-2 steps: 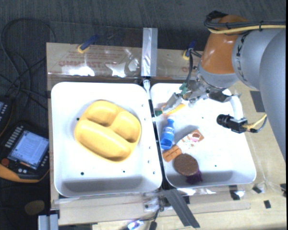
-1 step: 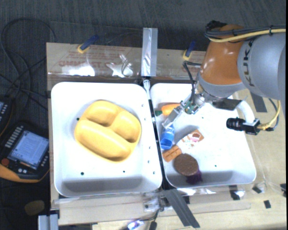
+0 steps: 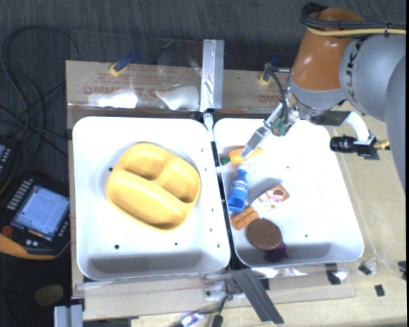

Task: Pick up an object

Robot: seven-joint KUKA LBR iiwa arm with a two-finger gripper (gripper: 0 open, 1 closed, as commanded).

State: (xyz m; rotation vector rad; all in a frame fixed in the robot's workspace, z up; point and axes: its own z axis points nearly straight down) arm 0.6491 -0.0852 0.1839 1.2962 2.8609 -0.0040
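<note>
I saw the gripper (image 3: 249, 144) low in the right bin (image 3: 327, 182), touching a small orange object (image 3: 236, 157) by the divider; I couldn't tell its grip. I judged a slow descent best, avoiding the blue bottle (image 3: 238, 189).

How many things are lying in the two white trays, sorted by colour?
Yellow: 1, the big lumpy thing in the left tray
Blue: 1, bottle
Orange: 2, small piece and flat piece
Brown: 1, round disc
Purple: 1, lump
White and red: 1, packet
Total: 7
</note>
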